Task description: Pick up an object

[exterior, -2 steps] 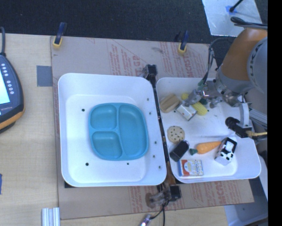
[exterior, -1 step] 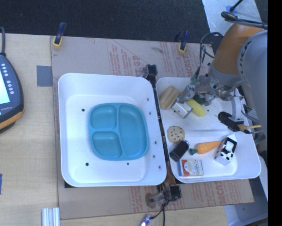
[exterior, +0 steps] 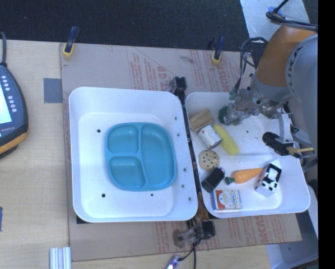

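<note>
jaws (exterior: 232, 114) low in right bin (exterior: 291, 203) near corn cob (exterior: 226, 139)

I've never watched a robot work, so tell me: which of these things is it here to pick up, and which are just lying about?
For the job:
hand
corn cob
carrot
cookie
cow-patterned block
small box

Lying about:
blue divided plate
orange handheld screen
clamps
</note>
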`<move>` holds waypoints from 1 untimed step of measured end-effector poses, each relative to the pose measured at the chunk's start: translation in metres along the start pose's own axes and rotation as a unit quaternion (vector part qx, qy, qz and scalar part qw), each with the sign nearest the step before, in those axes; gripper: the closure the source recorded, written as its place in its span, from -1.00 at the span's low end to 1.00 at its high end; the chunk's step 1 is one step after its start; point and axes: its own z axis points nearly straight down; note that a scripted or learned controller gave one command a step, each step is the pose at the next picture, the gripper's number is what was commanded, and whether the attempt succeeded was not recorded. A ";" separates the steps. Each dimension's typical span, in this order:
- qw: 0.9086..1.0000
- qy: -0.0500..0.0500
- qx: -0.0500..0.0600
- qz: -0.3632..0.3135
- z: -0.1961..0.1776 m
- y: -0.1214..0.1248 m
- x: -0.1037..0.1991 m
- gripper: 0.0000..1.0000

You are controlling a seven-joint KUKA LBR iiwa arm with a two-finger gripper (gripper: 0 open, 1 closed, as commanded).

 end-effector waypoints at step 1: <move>1.000 0.000 0.000 0.000 0.000 0.000 0.000 -1.00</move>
